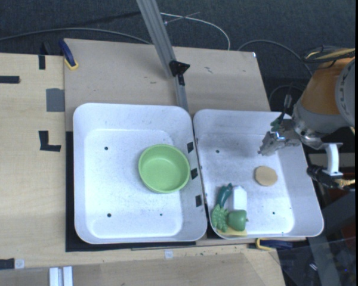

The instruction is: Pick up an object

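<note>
A tan round disc (265, 176) lies in the right bin (227, 130), toward its right side. My gripper (269, 145) hangs over the same bin, above and slightly up-right of the disc, apart from it. A cluster of small items sits at that bin's near-left corner: a green pepper-like piece (237, 220), a white block (239, 196) and a teal-green piece (224, 194). A light green bowl (163, 168) rests in the left bin (95, 124).
A grey pole (158, 31) with a black clamp slants down to the bins' far edge. Cables trail across the dark floor behind the bench. The arm's grey body with its orange band (325, 94) fills the right side.
</note>
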